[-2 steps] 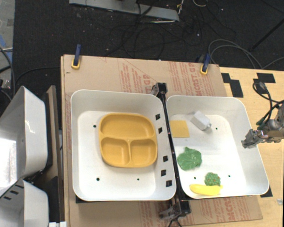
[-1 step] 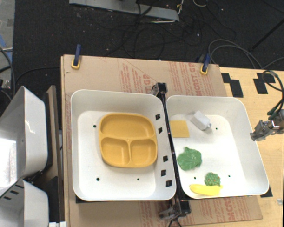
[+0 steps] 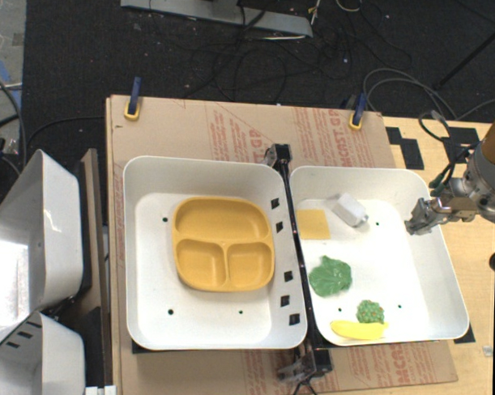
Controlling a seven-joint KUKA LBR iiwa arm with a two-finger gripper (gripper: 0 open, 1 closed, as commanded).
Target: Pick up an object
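The right bin (image 3: 439, 280) holds five loose things. A small white block (image 3: 350, 210) lies toward its far side, tilted, with a flat yellow square (image 3: 313, 224) just beside it on the left, close to the wall shared with the other bin. Nearer the camera sits a large green leafy piece (image 3: 331, 276), and nearer still a smaller green piece (image 3: 370, 311) that touches a yellow banana-shaped piece (image 3: 357, 329) lying along the bin's near wall.

The gripper (image 3: 421, 220) hangs at the right edge of this bin, over its sloping right wall, on the far half. It holds nothing that can be seen; how far apart its fingers stand cannot be told, since they are small and dark against the bin's rim. The white block is the nearest thing to it, off to its left and apart from it. The yellow square lies further left on about the same line. The three green and yellow pieces lie well apart from the gripper, toward the camera and to its left. The arm (image 3: 479, 180) comes in from the right, grey, with cables looping behind it.

The left bin (image 3: 141, 229) carries a yellow divided plate (image 3: 224, 243) with three compartments, lying flat near its middle. Both bins rest side by side on a brown cardboard sheet (image 3: 234, 127) covering the desk, held at the far edge by two clamps (image 3: 133, 99). Two more white bins (image 3: 32, 226) stand tilted at the left, off the cardboard.
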